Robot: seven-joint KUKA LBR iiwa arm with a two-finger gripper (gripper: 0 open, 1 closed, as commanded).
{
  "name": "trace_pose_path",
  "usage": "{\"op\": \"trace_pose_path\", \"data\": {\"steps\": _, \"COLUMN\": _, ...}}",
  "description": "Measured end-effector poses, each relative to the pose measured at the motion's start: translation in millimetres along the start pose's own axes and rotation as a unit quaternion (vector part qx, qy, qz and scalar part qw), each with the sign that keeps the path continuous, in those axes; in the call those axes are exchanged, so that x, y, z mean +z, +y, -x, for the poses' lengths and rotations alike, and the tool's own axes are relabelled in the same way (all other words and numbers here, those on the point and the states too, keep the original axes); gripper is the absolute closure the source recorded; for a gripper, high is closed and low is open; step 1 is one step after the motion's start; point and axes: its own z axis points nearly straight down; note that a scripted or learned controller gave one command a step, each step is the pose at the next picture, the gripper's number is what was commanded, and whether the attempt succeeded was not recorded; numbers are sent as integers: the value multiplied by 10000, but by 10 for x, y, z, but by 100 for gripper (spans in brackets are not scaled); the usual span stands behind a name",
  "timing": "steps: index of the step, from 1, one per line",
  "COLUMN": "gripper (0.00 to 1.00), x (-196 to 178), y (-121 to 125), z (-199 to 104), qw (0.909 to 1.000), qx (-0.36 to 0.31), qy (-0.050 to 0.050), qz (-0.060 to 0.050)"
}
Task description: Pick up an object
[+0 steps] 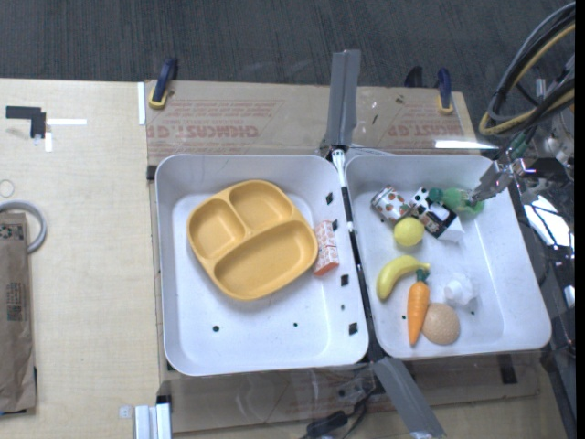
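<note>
Two shallow white bins are seated side by side on the counter (73, 245), the left bin (174, 273) and the right bin (512, 273).

Left bin contents: a yellow three-compartment plate (253, 238) is positioned in the upper-centre area. A small orange-and-white packet (326, 248) is located just beside the plate's right edge, near the divider between the bins.

Right bin contents: a yellow banana (398, 273) is laid near the centre, with an orange carrot (417, 306) directly below it, green top toward the banana. A tan egg-shaped object (441, 324) is touching the carrot's lower right side. A small white object (456, 290) is placed just right of the carrot top. A yellow ball (409, 232) is set above the banana. A small patterned can (389, 204), a black-and-white toy (431, 210) and a green toy (457, 199) are grouped along the upper part of the bin.

The gripper (486, 187) is seen at the upper right of the right bin, its tip just beside the green toy. Whether the gripper is spread or closed cannot be determined from this view, and no object is confirmed as held.
</note>
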Motion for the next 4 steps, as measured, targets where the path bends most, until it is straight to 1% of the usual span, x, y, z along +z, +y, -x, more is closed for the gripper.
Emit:
{"op": "trace_pose_path", "data": {"steps": 1, "gripper": 0, "x": 1166, "y": -79, "z": -545, "qw": 9836, "qx": -1803, "qy": 0, "qz": 8}}
{"op": "trace_pose_path", "data": {"steps": 2, "gripper": 0, "x": 1609, "y": 699, "z": -460, "qw": 9655, "qx": -2600, "qy": -67, "qz": 124}}
{"op": "trace_pose_path", "data": {"steps": 3, "gripper": 100, "x": 1491, "y": 713, "z": -454, "qw": 9657, "qx": -2592, "qy": -67, "qz": 136}}
{"op": "trace_pose_path", "data": {"steps": 4, "gripper": 100, "x": 1404, "y": 217, "z": 114, "qw": 9646, "qx": -2636, "qy": -11, "qz": 20}}
